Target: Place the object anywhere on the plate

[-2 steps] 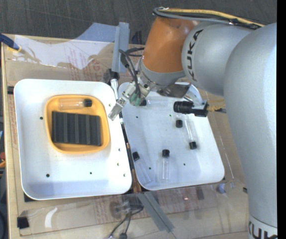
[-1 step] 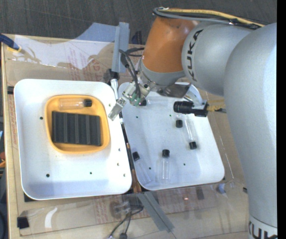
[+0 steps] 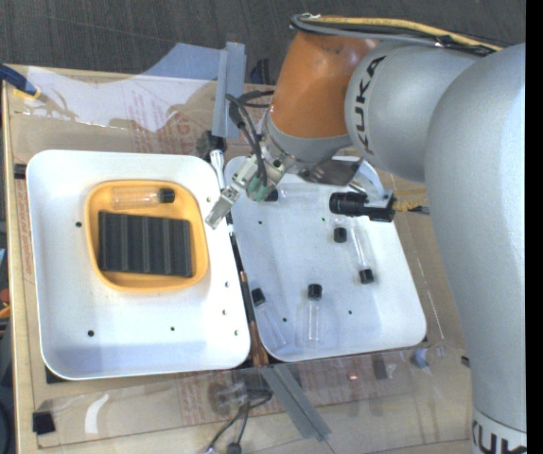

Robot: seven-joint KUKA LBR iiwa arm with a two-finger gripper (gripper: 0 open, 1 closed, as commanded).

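A yellow plate (image 3: pixel 93 232) lies in the left bin (image 3: pixel 111 339) with a black ribbed insert (image 3: pixel 148 244) on it. A clear vial with a black cap (image 3: pixel 145 196) lies on the plate's far edge, just behind the insert. My gripper (image 3: pixel 229 189) hangs over the seam between the two bins, to the right of the plate and apart from the vial. The orange wrist band (image 3: pixel 314 88) and the grey arm hide the far part of the right bin.
In the right bin (image 3: pixel 399 324) lie a few more clear vials with black caps, one at the right (image 3: pixel 360 249) and one near the front (image 3: pixel 312 318). A small black piece (image 3: pixel 257 296) sits by its left wall. Brackets and cables lie along the bench's front edge.
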